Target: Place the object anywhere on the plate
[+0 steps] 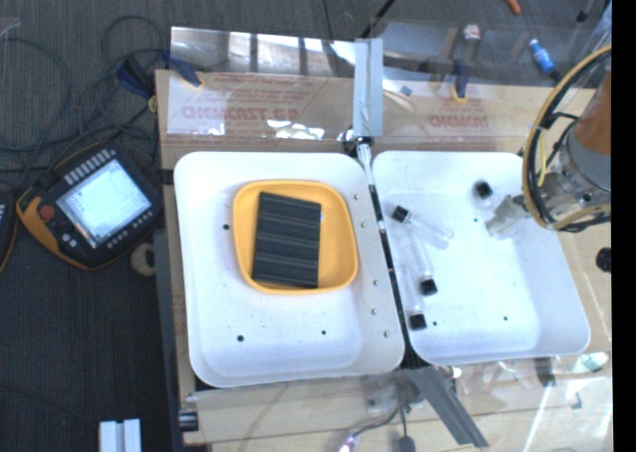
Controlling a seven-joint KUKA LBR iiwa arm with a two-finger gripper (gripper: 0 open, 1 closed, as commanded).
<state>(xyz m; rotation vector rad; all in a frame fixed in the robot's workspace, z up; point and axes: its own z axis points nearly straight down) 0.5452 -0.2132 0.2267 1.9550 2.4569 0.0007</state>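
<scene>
Plate (343,241) glossy plastic — block (287,239) matt, ribbed.

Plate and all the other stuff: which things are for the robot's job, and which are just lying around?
For the job: yellow plate, dark ridged block lying on it, gripper.

Just lying about: clear vials with black caps in the right bin, handheld screen on the floor.

Red print runs along the cardboard (298,114) behind the left bin (199,271), and more red print stands on the cardboard behind the right bin (556,311); both are too blurred to read.
</scene>
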